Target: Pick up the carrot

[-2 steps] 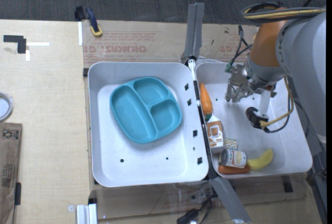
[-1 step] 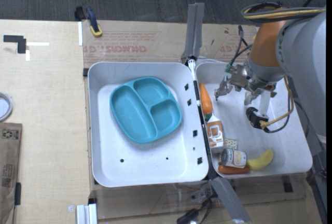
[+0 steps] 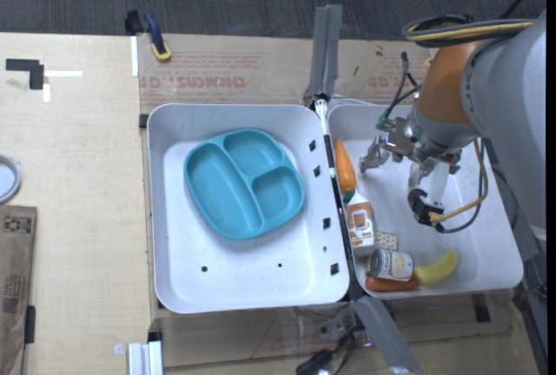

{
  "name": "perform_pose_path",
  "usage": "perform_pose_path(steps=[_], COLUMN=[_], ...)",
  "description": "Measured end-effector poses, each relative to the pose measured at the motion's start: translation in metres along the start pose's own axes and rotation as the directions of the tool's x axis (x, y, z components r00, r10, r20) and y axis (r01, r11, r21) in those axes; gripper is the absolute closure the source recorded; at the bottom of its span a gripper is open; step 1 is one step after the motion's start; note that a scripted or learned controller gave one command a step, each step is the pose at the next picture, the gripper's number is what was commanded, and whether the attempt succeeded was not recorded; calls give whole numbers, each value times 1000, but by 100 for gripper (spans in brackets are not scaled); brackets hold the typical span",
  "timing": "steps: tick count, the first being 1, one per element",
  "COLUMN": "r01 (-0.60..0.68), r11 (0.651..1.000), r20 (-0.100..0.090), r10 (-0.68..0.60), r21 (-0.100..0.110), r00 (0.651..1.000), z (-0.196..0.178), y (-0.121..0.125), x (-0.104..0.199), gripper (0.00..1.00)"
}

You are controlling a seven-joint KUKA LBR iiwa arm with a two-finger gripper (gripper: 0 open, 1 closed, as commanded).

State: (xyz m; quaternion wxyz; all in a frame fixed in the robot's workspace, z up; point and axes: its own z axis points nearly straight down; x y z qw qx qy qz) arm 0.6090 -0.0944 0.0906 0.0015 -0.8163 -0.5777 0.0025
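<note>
The orange carrot [image 3: 345, 167] lies in the right bin [image 3: 486, 278], along its left wall, pointing up and down the view. My gripper [image 3: 399, 167] hangs over the middle of that bin, a short way right of the carrot and apart from it. Its fingers [image 3: 374, 157] are spread open with nothing between them.
Below the carrot stand a small carton [image 3: 359, 224], a can [image 3: 391, 263], a yellow banana [image 3: 437, 267] and a red-orange item [image 3: 391, 283] at the front wall. A blue divided plate [image 3: 245, 183] lies in the left bin [image 3: 174, 278]. A black cable loop [image 3: 423, 208] hangs under the wrist.
</note>
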Motion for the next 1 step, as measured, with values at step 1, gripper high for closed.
perform_pose_path(steps=[1], r01=[163], r11=[987], r20=[0], r10=[-163], r21=[-4], r00=[987], z=[-101], y=[-12], x=[6], gripper=[0])
